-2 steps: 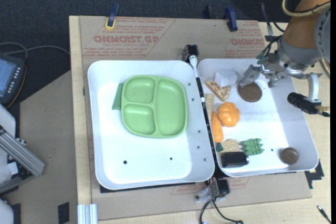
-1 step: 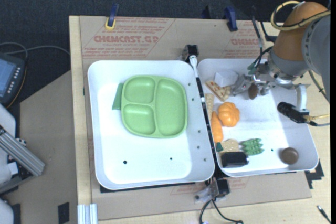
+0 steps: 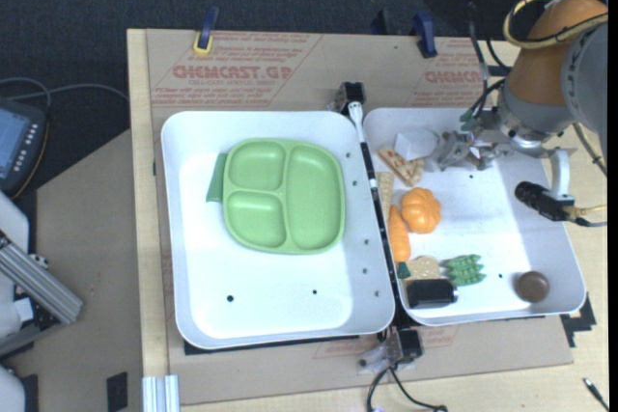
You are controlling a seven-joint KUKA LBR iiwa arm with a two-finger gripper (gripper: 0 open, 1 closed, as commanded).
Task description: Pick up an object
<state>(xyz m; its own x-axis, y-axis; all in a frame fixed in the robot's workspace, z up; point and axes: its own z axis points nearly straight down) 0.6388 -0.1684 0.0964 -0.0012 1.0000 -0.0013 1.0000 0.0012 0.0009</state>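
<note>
The right bin holds several small objects. A white crumpled piece and a tan waffle-like piece lie at its far left corner. An orange pumpkin sits beside an orange carrot. Along the near edge are a beige lump, a green bean bundle, a black block and a brown ball. My gripper hangs low over the far part of this bin, just right of the white piece and the waffle piece. Nothing shows in its grasp.
The left bin carries a green divided plate in its far half. The arm's grey and orange wrist stands over the right bin's far right corner. A cardboard sheet lies under both bins.
</note>
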